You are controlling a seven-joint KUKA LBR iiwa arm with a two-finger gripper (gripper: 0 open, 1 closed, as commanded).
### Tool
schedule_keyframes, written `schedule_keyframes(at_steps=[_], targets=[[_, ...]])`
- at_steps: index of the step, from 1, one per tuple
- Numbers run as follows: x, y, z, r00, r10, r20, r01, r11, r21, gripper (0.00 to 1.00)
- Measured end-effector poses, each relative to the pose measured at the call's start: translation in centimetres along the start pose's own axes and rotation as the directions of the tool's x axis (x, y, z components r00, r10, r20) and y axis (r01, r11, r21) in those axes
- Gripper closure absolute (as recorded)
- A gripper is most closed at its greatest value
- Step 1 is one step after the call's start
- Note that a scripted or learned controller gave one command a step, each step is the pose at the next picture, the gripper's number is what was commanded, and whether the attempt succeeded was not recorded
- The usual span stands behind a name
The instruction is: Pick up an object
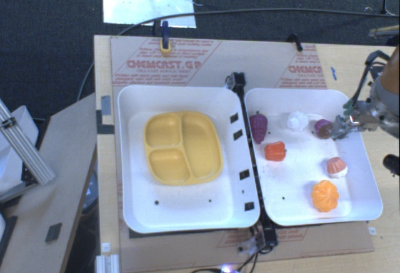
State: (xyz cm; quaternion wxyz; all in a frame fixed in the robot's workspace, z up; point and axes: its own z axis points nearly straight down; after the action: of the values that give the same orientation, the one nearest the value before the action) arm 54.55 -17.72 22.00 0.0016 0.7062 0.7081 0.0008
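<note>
- Plainly, we see the two-finger metal gripper low over the right shallow white plastic bin, by its far right corner, with its tip just beside the small dark purple rounded toy.
- We cannot tell from this slant whether the jaws are spread or pressed together; the tip is too small and blurred, and we see nothing between them.
- We judge the purple toy to be the likely target. It lies just left of the gripper tip, perhaps touching it, not clearly inside the jaws.
- Our first worry: if the jaws come down offset like this, one of them could land on top of the rounded toy or nudge it sideways, and it would roll away.
- Our second worry: left of the purple toy, near it, sits a small white lumpy toy; a push leftward could knock the two together.
- Our third worry: the bin wall rises close behind the purple toy, so a sweep could pin it there or scrape the rim.
- Well apart from the purple toy lie a pink-and-white rounded toy, an orange pumpkin-shaped toy and a red pepper-shaped toy; we think these are safe.
</note>
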Motion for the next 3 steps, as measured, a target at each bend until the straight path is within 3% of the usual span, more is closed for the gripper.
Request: schedule_keyframes(at_steps=[1,3], targets=[[5.7,0.9,-0.1,1.0,-0.008,-0.003,0.008,1.0,0.001,1.0],[16.7,-0.6,1.0,1.0,-0.007,-0.004,0.007,1.0,0.002,1.0]])
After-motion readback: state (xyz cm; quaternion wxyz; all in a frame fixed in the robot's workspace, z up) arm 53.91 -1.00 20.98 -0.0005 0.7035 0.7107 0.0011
